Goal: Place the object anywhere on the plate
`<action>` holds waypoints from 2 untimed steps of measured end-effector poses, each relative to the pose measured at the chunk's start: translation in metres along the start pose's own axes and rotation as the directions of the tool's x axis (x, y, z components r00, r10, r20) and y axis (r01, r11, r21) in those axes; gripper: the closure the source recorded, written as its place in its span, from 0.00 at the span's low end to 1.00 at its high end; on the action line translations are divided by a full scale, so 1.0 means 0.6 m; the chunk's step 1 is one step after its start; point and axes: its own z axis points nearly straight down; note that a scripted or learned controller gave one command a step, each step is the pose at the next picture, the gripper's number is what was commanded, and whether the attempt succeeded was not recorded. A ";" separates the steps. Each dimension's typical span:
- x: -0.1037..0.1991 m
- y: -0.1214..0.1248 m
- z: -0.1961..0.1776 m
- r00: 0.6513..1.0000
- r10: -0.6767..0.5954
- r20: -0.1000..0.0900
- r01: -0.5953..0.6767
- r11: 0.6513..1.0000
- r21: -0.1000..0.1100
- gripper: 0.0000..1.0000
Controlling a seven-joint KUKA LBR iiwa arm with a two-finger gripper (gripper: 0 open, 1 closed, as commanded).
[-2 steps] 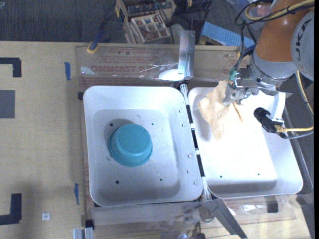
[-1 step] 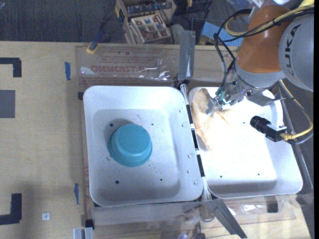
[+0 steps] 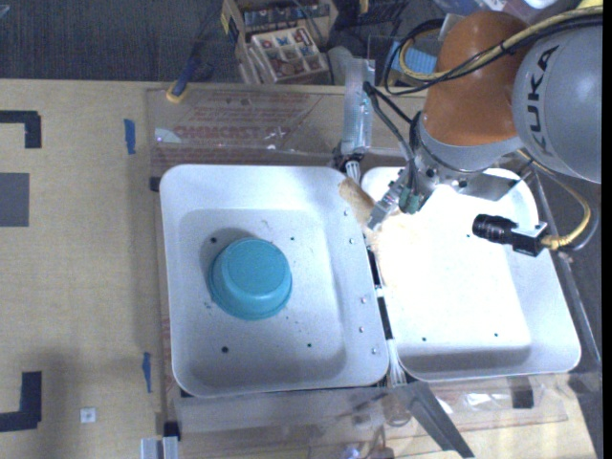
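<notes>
- The desk carries two white bins; the left bin holds a blue plate, lying upside down like a shallow bowl, alone on the floor.
- The right bin sits under the arm.
- To do this step well, I judge the arm should lift clear of the divider, travel left and release low over the plate.
- The gripper hovers by the divider; a tan object sits at its tip, seemingly pinched between nearly closed fingers.
</notes>
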 end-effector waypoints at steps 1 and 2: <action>0.067 0.055 -0.004 0.922 -0.387 0.001 0.387 0.922 -0.001 1.00; 0.134 0.095 0.006 0.725 -0.689 0.002 0.689 0.725 -0.001 1.00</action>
